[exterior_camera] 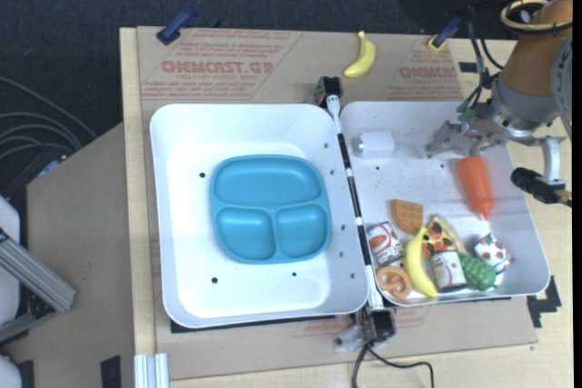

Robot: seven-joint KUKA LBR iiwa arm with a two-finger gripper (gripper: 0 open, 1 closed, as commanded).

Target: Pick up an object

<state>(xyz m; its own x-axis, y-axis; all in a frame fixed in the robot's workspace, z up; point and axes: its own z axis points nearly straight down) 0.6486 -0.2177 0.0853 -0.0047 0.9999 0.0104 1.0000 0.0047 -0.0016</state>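
My gripper (466,141) hangs over the far part of the right bin (400,119), open with nothing between its fingers. An orange carrot (476,184) lies just in front of it, its top close under the fingers. A white block (376,143) rests to the gripper's left. Near the bin's front lie a yellow banana (417,263), a cookie (408,215), a pretzel (394,280), a small red can (384,243), a pizza slice (443,235), another can (446,269), a green broccoli piece (479,272) and a red-and-white item (492,252).
The left bin (182,195) holds a blue divided plate (270,206). A second banana (361,57) lies on the cardboard behind the bins. The arm's grey and orange wrist (536,59) stands above the right bin's far right corner.
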